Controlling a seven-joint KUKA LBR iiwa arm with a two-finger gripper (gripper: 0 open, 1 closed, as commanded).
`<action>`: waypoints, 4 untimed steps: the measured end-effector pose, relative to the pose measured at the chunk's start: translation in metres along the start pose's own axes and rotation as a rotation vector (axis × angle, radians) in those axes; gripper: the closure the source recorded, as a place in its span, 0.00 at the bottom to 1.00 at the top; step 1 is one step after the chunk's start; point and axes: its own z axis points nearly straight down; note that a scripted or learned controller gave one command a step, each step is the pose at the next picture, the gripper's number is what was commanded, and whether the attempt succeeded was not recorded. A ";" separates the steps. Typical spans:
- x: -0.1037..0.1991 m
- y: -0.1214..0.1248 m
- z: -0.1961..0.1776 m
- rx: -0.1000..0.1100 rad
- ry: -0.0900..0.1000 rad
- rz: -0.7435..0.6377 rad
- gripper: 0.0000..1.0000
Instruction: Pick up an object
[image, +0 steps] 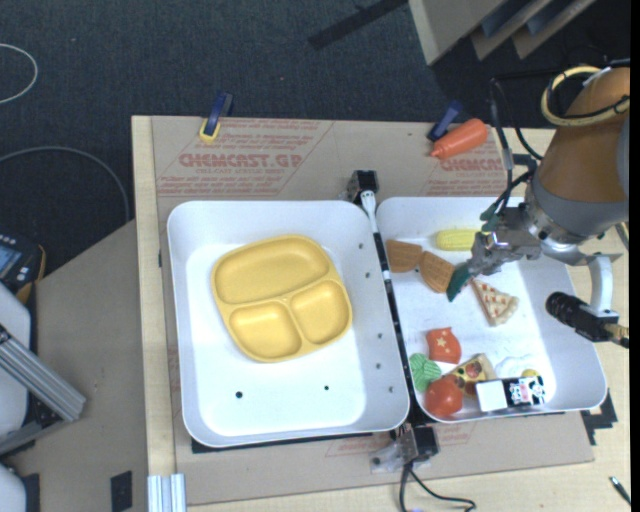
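My gripper (478, 262) hangs low over the back middle of the right bin (575, 375), reaching in from the right. Just behind it lies a yellow corn cob (454, 239). Two brown bread-like pieces (420, 263) lie to its left, and a pizza slice (496, 301) lies close to its front right. A small dark green shape (458, 285) shows right under the gripper; I cannot tell whether it is an object or part of the tool. Nothing is visibly held.
The left bin (200, 380) holds a yellow divided plate (282, 297). At the right bin's front lie a red toy (443, 345), a green piece (424, 371), another red item (445, 398) and a white-and-black box (509, 392). An orange clamp (460, 139) sits on the board behind.
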 end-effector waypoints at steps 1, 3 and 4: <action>0.000 0.001 -0.020 0.001 0.000 -0.001 1.00; 0.088 0.061 -0.024 0.001 0.002 -0.004 1.00; 0.088 0.053 -0.008 0.010 0.002 0.001 1.00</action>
